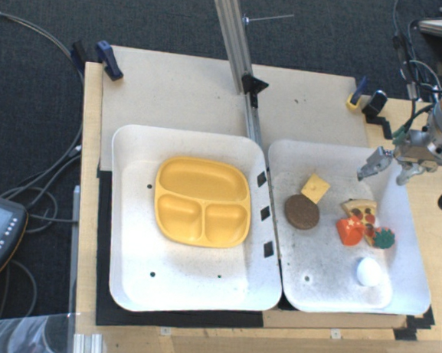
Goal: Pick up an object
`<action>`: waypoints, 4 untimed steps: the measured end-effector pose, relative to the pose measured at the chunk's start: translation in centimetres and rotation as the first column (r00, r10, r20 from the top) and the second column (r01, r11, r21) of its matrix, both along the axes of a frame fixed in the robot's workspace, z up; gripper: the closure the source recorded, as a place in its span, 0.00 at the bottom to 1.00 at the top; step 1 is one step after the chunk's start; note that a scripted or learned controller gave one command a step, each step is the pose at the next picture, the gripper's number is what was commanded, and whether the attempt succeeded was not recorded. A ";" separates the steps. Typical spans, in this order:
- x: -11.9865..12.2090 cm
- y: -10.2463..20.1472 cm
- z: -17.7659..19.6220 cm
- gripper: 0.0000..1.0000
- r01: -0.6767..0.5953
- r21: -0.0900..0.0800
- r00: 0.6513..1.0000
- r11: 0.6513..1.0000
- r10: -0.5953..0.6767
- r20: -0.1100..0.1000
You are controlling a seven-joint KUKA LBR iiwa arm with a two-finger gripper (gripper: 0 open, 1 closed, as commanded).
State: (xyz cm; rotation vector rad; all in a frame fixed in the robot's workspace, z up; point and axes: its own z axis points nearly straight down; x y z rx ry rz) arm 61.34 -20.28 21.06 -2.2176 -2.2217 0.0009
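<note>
Jaws spread and empty, the gripper point(389, 167) hovers over the right bin point(326, 295) at its two o'clock corner. This looks like the approach step: the nearest object, a pizza slice point(359, 210), lies toward seven o'clock, so the next move likely calls for shifting there and descending.

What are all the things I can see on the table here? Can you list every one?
white bins: two, white, side by side on the bench
divided plate: one, yellow, in the left bin
cheese wedge: one, yellow, in the right bin
round cookie: one, brown, right bin, just below the cheese
pizza slice: one, tan with red dots, right bin
red piece: one, red-orange, right bin, below the pizza
green piece: one, green, beside the red piece
egg: one, white, near front of the right bin
clamps: two, blue, back corners of the bench
gripper: one, grey, open, above the right bin's back edge
</note>
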 end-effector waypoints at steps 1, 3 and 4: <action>0.0 0.0 0.0 0.00 0.000 -0.001 1.000 1.000 0.000 -0.001; -0.5 0.9 -9.4 0.00 0.001 0.002 1.000 1.000 -0.001 -0.006; -0.2 0.8 -11.2 0.00 0.000 -0.004 1.000 1.000 0.000 0.007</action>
